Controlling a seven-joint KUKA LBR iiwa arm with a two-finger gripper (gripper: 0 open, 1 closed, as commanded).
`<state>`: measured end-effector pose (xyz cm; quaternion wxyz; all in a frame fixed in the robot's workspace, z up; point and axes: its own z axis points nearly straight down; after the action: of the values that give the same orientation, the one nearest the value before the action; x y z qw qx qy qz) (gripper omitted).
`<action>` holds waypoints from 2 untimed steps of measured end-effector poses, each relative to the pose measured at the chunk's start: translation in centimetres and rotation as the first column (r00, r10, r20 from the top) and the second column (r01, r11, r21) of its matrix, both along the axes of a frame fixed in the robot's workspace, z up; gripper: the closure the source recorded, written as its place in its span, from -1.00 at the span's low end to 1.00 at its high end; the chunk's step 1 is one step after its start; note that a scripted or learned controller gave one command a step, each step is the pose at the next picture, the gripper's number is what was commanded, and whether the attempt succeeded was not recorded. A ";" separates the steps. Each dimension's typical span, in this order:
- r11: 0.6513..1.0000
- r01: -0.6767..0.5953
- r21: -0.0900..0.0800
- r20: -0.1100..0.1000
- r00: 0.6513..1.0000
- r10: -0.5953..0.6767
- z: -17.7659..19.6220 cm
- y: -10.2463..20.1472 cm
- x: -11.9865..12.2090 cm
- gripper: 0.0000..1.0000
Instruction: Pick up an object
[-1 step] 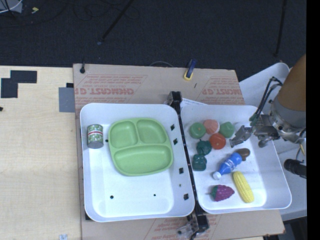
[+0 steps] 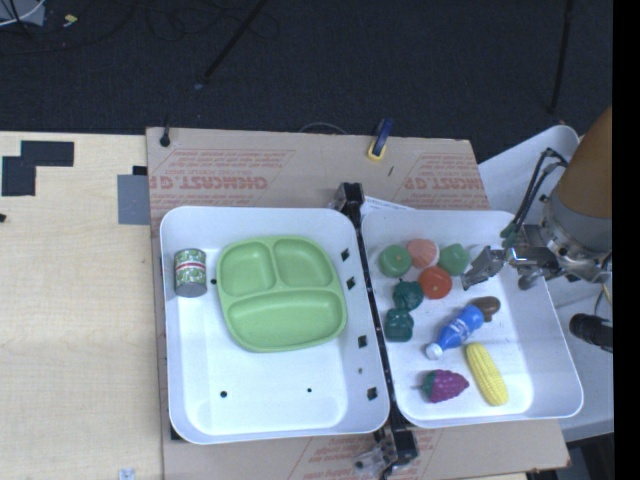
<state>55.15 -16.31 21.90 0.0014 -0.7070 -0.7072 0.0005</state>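
The right bin (image 2: 560,368) holds several toy foods. A green ball (image 2: 395,260), a peach piece (image 2: 422,252) and another green piece (image 2: 455,258) lie at the back. A red tomato (image 2: 435,283) and two dark green peppers (image 2: 407,295) (image 2: 398,324) lie in front of them. Nearer the front are a blue bottle (image 2: 458,330), a brown piece (image 2: 484,307), a yellow corn cob (image 2: 487,373) and purple grapes (image 2: 443,385). My gripper (image 2: 506,270) hangs over the bin's back right part, above the brown piece. It is open with nothing between its fingers (image 2: 483,266).
The left bin (image 2: 200,388) carries a green divided plate (image 2: 281,293) and a small can (image 2: 190,272) at its left wall. A black clip ridge (image 2: 365,298) separates the bins. A cardboard sheet (image 2: 260,173) lies under both. The arm comes in from the right edge.
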 end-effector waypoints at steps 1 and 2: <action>1.000 -0.001 0.001 -0.005 1.000 0.001 -4.7 0.5 -0.8 -1.00; 1.000 -0.001 0.001 -0.003 1.000 0.001 -10.2 0.5 0.2 -1.00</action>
<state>55.32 -15.78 11.67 0.0028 -0.7068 -0.7074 0.0013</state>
